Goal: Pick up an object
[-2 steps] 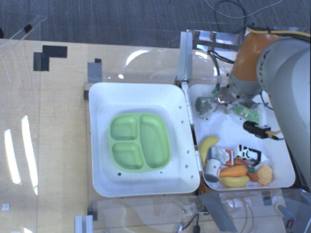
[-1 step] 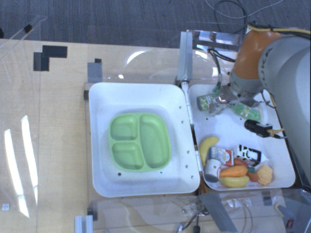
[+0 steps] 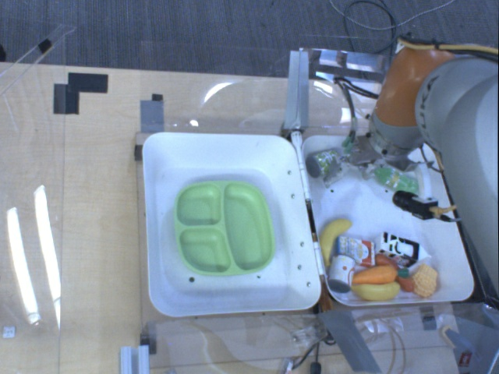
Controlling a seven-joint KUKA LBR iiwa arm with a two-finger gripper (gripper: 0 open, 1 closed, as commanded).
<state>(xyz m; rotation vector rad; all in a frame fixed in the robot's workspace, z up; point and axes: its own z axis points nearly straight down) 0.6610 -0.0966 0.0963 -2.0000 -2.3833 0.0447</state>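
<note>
Grey and orange, the arm reaches in from the counter's right side, and you will find the gripper (image 3: pixel 355 156) low at the far edge of the right bin (image 3: pixel 366 205), close to the wall it shares with the left bin (image 3: pixel 226 150). How the gripper is set cannot be told; it is too small and cluttered there. A grey-green packet (image 3: pixel 323 164) lies just beside it, near the bin's far-left corner; whether they touch is unclear. A green wrapper (image 3: pixel 398 180) sits near the far-right side.

Other candidates crowd the near edge of the right bin: banana (image 3: pixel 334 234), small carton (image 3: pixel 357 248), carrot (image 3: pixel 376 275), a second yellow fruit (image 3: pixel 378 291), a black-and-white card (image 3: pixel 400 246). A green divided tray (image 3: pixel 226 226) rests in the left bin.

Judgement: the pick is at approach. Centre over the packet, keep clear of the wall, descend squarely, close, then lift slowly and confirm the catch.

Writing: carton and card carry print, none legible.
</note>
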